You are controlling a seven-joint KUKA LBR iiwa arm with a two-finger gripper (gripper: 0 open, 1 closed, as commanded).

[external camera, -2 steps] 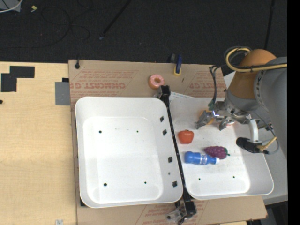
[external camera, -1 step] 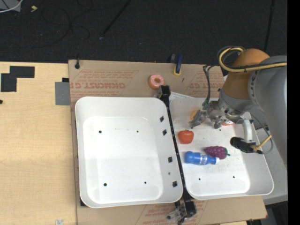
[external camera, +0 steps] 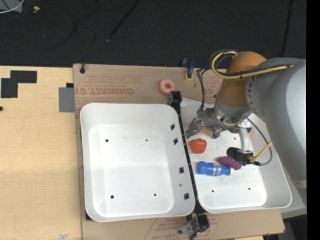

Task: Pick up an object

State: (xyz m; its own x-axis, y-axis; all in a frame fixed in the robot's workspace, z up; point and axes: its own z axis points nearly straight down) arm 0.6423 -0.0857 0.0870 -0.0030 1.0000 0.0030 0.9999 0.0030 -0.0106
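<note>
1. The arm [external camera: 280, 104] reaches in from the right, its orange band [external camera: 240, 79] above the right bin [external camera: 270, 196].
2. The claw [external camera: 205, 126] hangs low over the far left part of that bin, close to the divider between the bins.
3. Whether the claw is clenched or released cannot be told; nothing is seen between its tips.
4. A red tomato [external camera: 198, 145] lies in the right bin just below the claw.
5. A blue bottle [external camera: 213, 169] lies on its side nearer the front, beside a purple grape bunch [external camera: 229, 162].
6. The left bin [external camera: 100, 119] sits alongside.
7. A pink ring [external camera: 166, 87] rests on the bench board behind the bins.
</note>
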